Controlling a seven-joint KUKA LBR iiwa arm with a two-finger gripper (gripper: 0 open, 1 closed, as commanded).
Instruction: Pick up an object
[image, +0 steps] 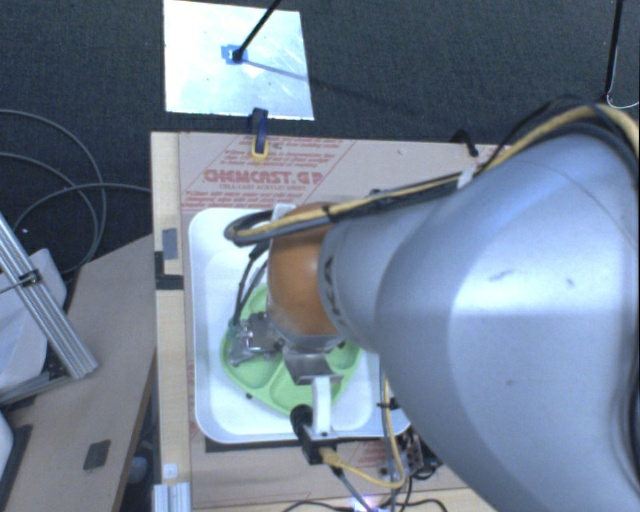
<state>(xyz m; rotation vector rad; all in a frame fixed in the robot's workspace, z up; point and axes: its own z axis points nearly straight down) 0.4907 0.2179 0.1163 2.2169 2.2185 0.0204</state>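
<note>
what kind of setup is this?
Likely a robotics lab grasping rig: a grey arm reaches over a white bin on a bench, loose cables trail on the dark floor, and aluminium framing stands at left.

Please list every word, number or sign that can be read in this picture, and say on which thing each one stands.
"CHEMCAST GP": large red letters on the brown sheet behind the white bin.
Smaller red lines above and below it on the same sheet: too small and blurred to read.
Faint red print down the sheet's left edge: unreadable.
I can read no text on the arm, the green plate or the bin.
</note>
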